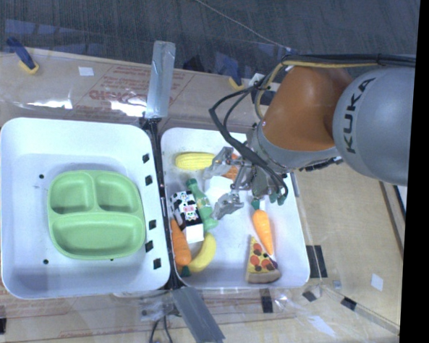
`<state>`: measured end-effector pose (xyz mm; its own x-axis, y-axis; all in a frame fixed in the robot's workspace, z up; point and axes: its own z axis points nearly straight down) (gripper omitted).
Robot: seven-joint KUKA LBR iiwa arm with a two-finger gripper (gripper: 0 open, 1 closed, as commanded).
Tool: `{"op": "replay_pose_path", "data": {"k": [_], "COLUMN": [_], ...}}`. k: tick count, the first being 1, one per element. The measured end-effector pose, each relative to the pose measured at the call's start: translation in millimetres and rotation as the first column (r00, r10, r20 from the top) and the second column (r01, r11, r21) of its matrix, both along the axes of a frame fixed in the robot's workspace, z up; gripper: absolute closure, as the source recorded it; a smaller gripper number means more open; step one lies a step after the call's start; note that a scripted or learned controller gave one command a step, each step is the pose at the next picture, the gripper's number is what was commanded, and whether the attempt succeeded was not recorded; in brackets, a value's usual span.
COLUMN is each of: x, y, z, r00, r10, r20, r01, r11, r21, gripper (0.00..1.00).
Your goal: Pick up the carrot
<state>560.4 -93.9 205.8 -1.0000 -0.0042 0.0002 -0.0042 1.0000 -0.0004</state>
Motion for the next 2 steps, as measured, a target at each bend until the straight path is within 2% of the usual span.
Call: {"op": "replay_pose_path", "data": {"k": [1,2], "x": [18,-10], "y": [-91,-103], "z": [-18,-115], "r00": [0.972,0.982], "r10": [0.234,0.187], "r20": [0.002,0.000], "r01": [-0.234,-0.187], "r11": [0.972,0.982], "r21": [-0.002,0.001], "gripper": [0.00,0.00]}}
